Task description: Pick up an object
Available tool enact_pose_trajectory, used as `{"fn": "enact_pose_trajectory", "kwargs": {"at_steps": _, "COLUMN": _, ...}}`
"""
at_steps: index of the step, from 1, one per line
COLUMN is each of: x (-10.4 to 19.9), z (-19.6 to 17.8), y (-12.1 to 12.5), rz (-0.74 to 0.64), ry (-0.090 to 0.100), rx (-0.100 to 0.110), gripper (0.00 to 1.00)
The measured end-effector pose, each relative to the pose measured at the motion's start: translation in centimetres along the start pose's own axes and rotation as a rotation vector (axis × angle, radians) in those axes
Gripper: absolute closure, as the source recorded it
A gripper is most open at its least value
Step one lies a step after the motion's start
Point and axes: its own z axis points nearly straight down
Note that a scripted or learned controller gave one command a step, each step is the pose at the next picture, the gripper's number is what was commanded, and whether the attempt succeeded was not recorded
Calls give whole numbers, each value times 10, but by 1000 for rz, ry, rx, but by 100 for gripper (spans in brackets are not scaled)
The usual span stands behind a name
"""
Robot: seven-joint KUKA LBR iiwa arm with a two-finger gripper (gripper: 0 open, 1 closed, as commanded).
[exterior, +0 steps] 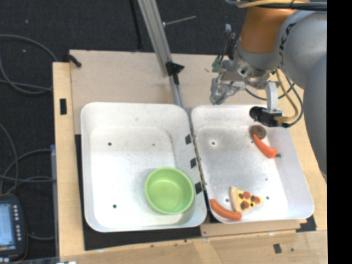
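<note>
**Ada:** Where are the things to be picked being kept?

**Ben:** In the right bin [286, 175]. A carrot [265, 146] is lying near the far side, with a brown round thing [258, 131] just beside it. A pizza slice toy [243, 199] and a sausage [225, 210] are resting at the near rim.

**Ada:** Is anything being held by the pincer [222, 95]?

**Ben:** Nothing is seen in it. It is being hung above the far rim, apart from the toys. Whether it is open cannot be told.

**Ada:** What else is sitting around?

**Ben:** A green bowl [169, 190] is lying in the left bin [110, 131]. A metal pole [157, 34] is leaning over the worktop [115, 73], close to the pincer.
</note>
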Motion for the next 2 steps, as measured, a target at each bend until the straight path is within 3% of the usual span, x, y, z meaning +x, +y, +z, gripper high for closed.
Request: {"fn": "enact_pose_trajectory", "kwargs": {"at_steps": 2, "x": 112, "z": 13, "y": -28, "rz": -1, "ry": -1, "rx": 1, "gripper": 100}}
